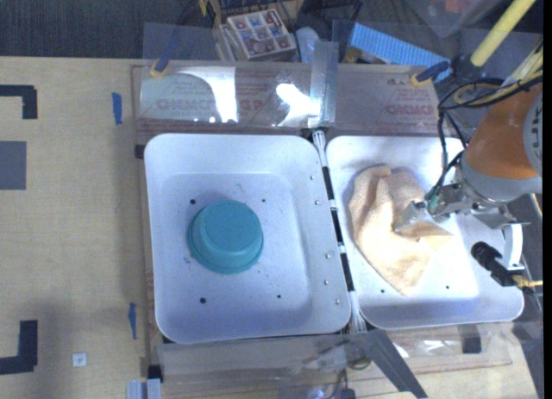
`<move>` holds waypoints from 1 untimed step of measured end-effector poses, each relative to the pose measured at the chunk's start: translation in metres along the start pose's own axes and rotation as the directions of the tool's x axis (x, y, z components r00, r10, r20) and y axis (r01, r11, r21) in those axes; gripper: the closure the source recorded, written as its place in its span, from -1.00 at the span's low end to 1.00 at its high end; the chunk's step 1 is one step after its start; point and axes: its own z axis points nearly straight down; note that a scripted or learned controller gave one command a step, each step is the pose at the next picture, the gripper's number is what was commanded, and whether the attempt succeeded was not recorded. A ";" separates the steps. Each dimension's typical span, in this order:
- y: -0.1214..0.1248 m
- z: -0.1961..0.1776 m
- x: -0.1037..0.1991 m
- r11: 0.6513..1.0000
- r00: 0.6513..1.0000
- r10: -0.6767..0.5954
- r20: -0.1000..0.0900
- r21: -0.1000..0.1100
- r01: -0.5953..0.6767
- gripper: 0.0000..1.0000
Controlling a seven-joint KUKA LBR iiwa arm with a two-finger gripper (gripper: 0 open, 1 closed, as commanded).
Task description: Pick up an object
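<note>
The two-finger metal claw point(412, 216) presses into the crumpled beige cloth point(390, 225) directly beneath it; its opening cannot be told. A teal round bowl point(226, 235) sits well apart.

Two shallow white bins sit side by side on the worktop point(60, 259). The left bin point(164, 173) holds a teal bowl point(226, 235) lying upside down near its middle. The right bin point(496, 298) holds a crumpled beige cloth point(388, 225). The arm point(509, 143) reaches in from the right, and its gripper point(414, 218) is down on the cloth, touching its bunched-up folds.
</note>
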 end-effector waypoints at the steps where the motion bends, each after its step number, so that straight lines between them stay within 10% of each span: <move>1: 0.001 -0.011 -0.002 1.000 1.000 0.004 0.001 -0.006 -0.004 1.00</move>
